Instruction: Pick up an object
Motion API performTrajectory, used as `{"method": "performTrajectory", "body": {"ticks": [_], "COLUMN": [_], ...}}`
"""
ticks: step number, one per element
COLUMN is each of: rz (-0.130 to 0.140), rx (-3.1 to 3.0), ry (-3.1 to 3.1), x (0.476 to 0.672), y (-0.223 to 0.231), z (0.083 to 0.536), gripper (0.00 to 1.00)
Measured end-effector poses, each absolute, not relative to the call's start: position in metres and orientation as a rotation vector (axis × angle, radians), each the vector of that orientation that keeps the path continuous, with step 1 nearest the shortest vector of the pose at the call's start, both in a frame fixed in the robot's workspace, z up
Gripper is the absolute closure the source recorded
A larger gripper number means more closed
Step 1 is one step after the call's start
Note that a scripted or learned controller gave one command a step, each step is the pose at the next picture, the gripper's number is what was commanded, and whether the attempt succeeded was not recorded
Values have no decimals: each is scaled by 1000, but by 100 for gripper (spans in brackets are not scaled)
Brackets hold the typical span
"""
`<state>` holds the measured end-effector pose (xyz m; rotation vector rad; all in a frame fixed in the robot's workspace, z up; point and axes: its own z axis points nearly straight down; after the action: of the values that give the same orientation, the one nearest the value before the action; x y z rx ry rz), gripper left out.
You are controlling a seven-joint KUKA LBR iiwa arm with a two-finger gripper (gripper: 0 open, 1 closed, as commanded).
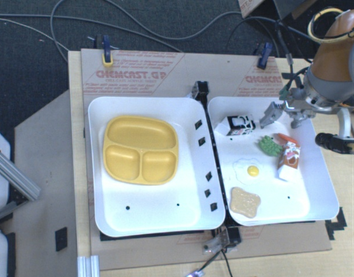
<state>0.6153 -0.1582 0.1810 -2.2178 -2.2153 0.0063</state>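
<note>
The pincer hangs over the upper part of the right bin, its two fingers spread apart with nothing between them. At roughly nine o'clock from it, near but not touching, lies a small black-and-white carton on its side; this looks like the likeliest target. It is probably a light, hollow toy box, stiff enough to take a squeeze across its narrow faces, though its smooth skin could slip if caught on a corner.

At six o'clock from the pincer sits a green leafy toy, likely soft plastic and bumpy, so easy to grip anywhere. Just beside it, toward four o'clock, a red-and-white carton lies tilted; its flat sides would suit a pinch across the middle. Farther down toward seven o'clock rest a toy fried egg and a slice of toy bread, both thin and flat against the floor of the bin, so hard to get fingers under.

Well apart at nine o'clock, the left bin carries a yellow divided plate, broad and rigid, graspable only at its rim.
</note>
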Motion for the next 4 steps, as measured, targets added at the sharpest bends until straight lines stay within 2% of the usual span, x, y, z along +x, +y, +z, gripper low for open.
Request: {"method": "performTrajectory", "body": {"ticks": [2,3,4], "rz": [1,-3,-6], "rx": [-2216,-2222,-2224], "ry": [-2221,-2224,-2228], "x": [619,620,631], "y": [-163,-164,-160], "z": [83,98,155], "gripper": [0,100,100]}}
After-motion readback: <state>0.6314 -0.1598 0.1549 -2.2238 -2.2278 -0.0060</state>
